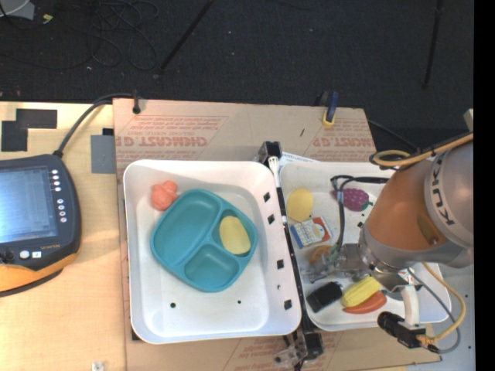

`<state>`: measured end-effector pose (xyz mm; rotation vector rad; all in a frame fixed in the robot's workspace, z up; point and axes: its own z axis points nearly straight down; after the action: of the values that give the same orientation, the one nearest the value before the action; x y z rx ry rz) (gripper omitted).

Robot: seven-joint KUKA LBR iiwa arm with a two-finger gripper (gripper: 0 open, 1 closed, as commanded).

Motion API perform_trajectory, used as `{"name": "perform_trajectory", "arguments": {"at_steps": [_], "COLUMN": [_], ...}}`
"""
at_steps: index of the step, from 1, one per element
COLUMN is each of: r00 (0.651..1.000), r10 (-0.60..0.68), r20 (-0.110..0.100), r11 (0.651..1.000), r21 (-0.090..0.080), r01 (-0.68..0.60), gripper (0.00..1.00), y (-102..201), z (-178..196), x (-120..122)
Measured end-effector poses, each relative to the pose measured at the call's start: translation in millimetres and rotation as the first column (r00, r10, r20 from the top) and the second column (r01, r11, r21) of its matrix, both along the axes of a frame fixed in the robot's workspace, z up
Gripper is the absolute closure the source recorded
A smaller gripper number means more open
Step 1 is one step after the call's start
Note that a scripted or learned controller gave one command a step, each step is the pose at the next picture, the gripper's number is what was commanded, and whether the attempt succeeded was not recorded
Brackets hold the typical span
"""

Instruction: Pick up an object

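My gripper (331, 261) reaches down into the right bin (325, 168), just below a small red, white and blue packet (309, 231); the grey and orange wrist (402, 222) covers most of it. Around it lie a yellow lemon-like object (300, 204), a purple object (356, 199), a black block (325, 294) and a yellow corn-like piece (360, 290) resting on a red object (365, 304). The left bin (147, 284) holds a teal divided tray (193, 265) with a yellow oval object (235, 235) in it, and a pink object (163, 195) beside it.
Both bins sit on cardboard (232, 130). A handheld control pendant (31, 215) lies on the bench at far left. Cables (433, 338) trail off the arm at the right bin's lower right corner.
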<state>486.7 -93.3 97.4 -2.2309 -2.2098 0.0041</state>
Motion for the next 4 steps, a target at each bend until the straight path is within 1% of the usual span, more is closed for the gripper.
{"name": "perform_trajectory", "arguments": {"at_steps": [1,4], "r00": [1.000,1.000], "r10": [0.004,-0.001], "r20": [0.001,0.003], "r11": [1.000,1.000], "r21": [-0.013,-0.012], "r01": [-0.004,0.001], "gripper": [0.00,0.00], "y": [3.3,3.3], "z": [-9.5,-9.1], "x": [38.7,38.2]}}
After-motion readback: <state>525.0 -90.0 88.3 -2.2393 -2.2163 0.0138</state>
